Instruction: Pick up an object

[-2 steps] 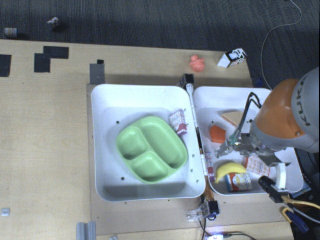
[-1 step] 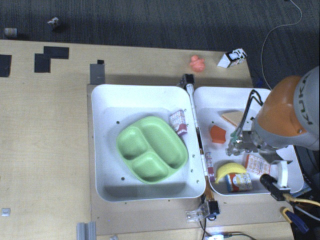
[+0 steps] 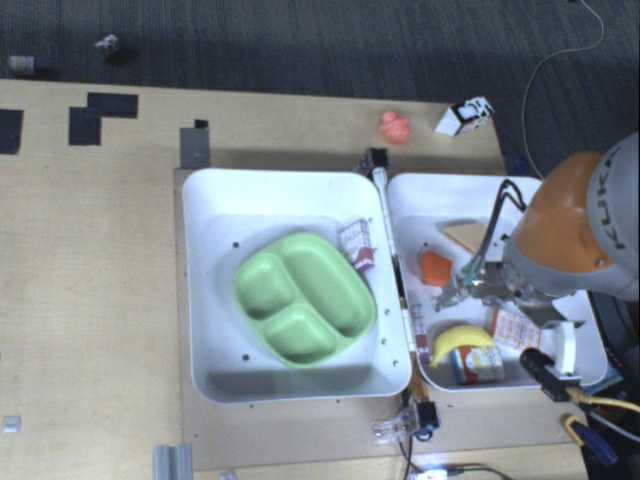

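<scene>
Overhead slanted view of a tan counter (image 3: 90, 298) w/ two shallow white bins side by side. Left bin (image 3: 215, 368) holds a green divided plate (image 3: 303, 296), three compartments, lying flat near the middle; a small red-and-white packet (image 3: 357, 245) sits just beside the plate's upper right edge. Right bin (image 3: 420, 198) holds an orange block (image 3: 434, 268) near its centre-left, a tan wedge (image 3: 465, 236) above that, a yellow banana (image 3: 458, 343) at the lower left touching a small can (image 3: 480, 364), and a red-and-white printed card (image 3: 512, 330) to the right. Grey arm w/ orange band (image 3: 565, 223) reaches in from the right over this bin. Its jaws (image 3: 462, 290) hang just right of the orange block, above the banana; too blurred to tell how far open, nothing seen between them. A pink lump (image 3: 395, 126) and a black-and-white tag (image 3: 464, 115) lie on the counter beyond the bins.
</scene>
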`<state>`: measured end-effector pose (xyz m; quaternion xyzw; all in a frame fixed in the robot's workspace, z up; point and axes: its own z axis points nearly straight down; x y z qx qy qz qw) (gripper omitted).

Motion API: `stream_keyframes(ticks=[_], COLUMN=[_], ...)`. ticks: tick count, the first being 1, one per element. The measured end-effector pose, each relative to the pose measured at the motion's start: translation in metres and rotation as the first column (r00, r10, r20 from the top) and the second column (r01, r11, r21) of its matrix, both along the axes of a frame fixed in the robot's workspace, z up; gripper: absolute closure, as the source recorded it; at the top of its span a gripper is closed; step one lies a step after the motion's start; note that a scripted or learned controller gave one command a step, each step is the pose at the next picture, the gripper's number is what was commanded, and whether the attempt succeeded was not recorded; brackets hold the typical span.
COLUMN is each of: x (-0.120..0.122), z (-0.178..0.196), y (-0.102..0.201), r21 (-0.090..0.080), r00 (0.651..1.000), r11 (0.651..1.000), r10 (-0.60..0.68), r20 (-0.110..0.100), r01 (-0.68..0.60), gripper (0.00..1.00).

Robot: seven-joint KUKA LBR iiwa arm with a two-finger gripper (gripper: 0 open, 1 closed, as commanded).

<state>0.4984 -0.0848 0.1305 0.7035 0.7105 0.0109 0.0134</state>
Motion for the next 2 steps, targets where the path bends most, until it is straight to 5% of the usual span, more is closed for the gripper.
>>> stream_keyframes(ticks=[1,2], x=[0.057,0.005], z=[-0.044,-0.043], y=[-0.01,-0.006], r21=[0.004,0.002], r00=[1.0,1.0], r11=[1.0,1.0], r10=[-0.005,-0.008], r20=[-0.028,-0.023], r01=[0.005,0.008], gripper=[0.0,0.0])
